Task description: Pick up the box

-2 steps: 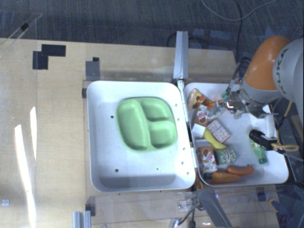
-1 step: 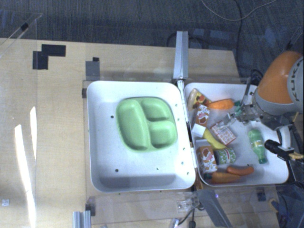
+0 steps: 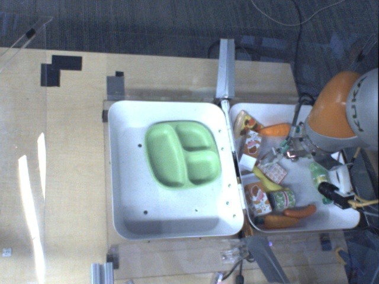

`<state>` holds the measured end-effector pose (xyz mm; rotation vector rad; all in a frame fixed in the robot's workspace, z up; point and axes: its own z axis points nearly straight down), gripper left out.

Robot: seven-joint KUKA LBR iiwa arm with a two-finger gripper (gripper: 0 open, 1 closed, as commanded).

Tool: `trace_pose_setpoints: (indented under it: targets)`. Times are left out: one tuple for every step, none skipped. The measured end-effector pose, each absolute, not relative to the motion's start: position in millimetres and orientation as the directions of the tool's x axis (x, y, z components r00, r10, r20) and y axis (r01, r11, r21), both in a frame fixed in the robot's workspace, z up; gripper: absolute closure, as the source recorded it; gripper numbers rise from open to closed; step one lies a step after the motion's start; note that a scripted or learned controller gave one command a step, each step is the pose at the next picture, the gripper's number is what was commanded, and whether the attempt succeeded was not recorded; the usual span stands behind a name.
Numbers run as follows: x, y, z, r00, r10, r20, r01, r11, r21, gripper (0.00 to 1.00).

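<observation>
In the right bin [image 3: 331,218] a small patterned box [image 3: 273,171] lies flat near the middle, on top of a yellow banana [image 3: 265,181]. Two more small boxes sit nearby, a red and white one [image 3: 251,142] toward the back left and another [image 3: 258,199] at the front left. My gripper [image 3: 288,152] hangs low just behind and to the right of the patterned box, under the grey and orange wrist [image 3: 331,114]. Nothing can be seen held in it.
An orange carrot [image 3: 274,130] lies at the back of the right bin. A can [image 3: 284,198], a red-orange sausage shape [image 3: 290,216] and a green bottle [image 3: 318,174] crowd the front and right. The left bin [image 3: 127,176] holds a green divided plate [image 3: 182,152].
</observation>
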<state>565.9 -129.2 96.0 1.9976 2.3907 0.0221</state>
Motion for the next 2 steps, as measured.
trace_pose_setpoints:
  targets:
    - [546.8, -120, 96, -0.357, 0.934, -0.017, 0.934, 0.357, 0.030, 0.00]
    - [549.2, -119, 108, -0.357, 0.934, -0.017, 0.933, 0.358, 0.035, 1.00]
